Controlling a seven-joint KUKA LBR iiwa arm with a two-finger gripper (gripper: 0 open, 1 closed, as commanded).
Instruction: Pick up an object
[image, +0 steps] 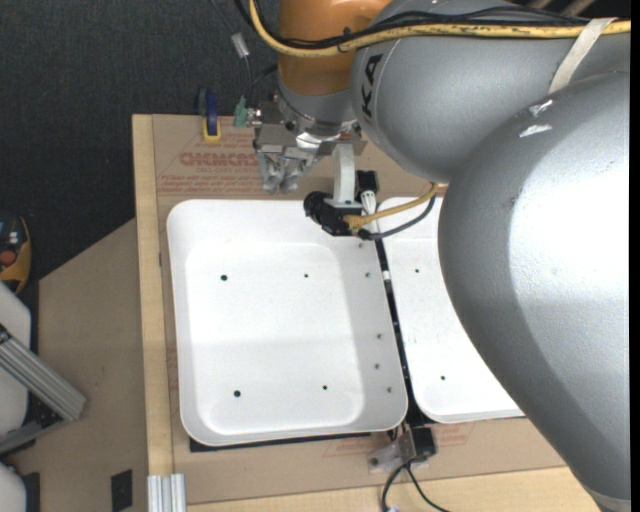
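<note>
A large grey robot arm (520, 200) fills the right of the frame, covering most of the right bin (440, 330). At centre, the left bin (270, 320) shows bare white floor, with no object to pick visible. Farther up, the gripper (282, 172) hangs over the counter (200, 160) beyond the bin's top rim; whether its fingers are apart cannot be told. Closing there would likely catch nothing.

Overhead slanted view onto bins (200, 300)
</note>
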